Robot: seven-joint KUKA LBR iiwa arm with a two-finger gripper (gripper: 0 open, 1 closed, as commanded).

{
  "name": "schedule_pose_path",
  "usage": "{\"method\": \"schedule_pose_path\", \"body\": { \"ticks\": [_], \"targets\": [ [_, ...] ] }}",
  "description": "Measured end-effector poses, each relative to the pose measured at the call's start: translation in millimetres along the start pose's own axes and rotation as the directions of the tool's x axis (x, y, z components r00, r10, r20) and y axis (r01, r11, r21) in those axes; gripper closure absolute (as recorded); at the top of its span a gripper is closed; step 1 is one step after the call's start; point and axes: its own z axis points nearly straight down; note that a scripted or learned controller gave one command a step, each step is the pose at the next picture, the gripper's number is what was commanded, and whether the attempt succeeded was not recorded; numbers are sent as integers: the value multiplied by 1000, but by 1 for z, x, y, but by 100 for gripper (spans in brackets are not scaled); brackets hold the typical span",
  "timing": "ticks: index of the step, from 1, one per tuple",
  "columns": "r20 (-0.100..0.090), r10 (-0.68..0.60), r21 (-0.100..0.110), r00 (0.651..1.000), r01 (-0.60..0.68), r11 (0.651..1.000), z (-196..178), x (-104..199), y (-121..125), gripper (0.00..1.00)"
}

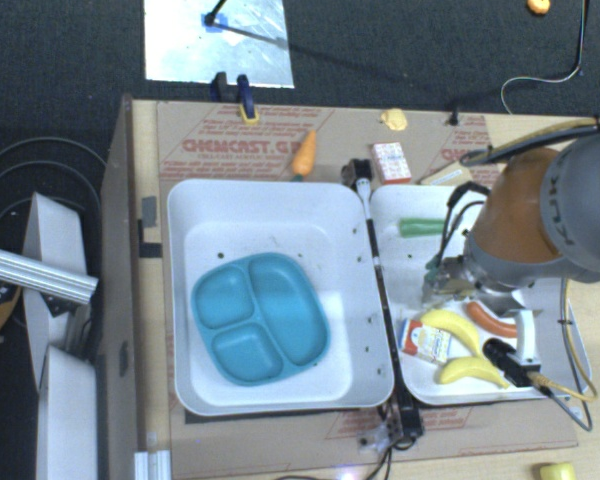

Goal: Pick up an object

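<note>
The right bin (412,204) holds a yellow banana (452,327), a second yellow banana (469,372), a red sausage (493,319), a small white and red packet (427,341) and a green stick (421,228). My gripper (443,286) hangs low over the bin's middle, just above the upper banana and the packet. The grey arm with its orange band (520,218) covers the bin's right part. Nothing shows between the fingers.
The left bin (210,218) holds a blue divided plate (260,316). On the cardboard behind the bins lie an orange carrot (303,154), a small white and red box (390,162) and a yellow lump (394,120). Blue clamps (232,88) stand at the bench's back edge.
</note>
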Motion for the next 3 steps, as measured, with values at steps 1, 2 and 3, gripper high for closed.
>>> {"method": "schedule_pose_path", "body": {
  "ticks": [1, 2, 3],
  "targets": [
    [0, 0, 0, 1000, 0, 1000, 0, 0, 0, 0],
    [4, -3, -10, 1000, 3, 1000, -14, -37, 92, 0],
    [0, 4, 6, 1000, -4, 1000, 11, -68, 26, 0]
  ]
}}
